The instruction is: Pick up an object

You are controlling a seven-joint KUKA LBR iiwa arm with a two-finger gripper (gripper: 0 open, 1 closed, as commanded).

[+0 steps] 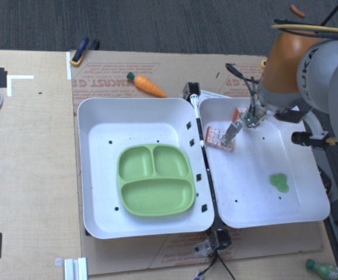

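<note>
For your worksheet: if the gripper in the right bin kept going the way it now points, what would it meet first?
Most likely the small red-and-white packet, lying just beyond the gripper near the right bin's left wall. Depth is unclear, so it may already touch.

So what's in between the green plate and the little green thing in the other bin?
In the camera view, between the green divided plate and the small green object run the two bins' adjoining rims with black clips; beyond that, bare white floor.

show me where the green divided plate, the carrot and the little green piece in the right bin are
green divided plate [155,181], camera view, on the ridge above its large lower compartment.
carrot [148,86], camera view, on the middle of its orange body.
small green piece [279,182], camera view, on its centre.
</note>
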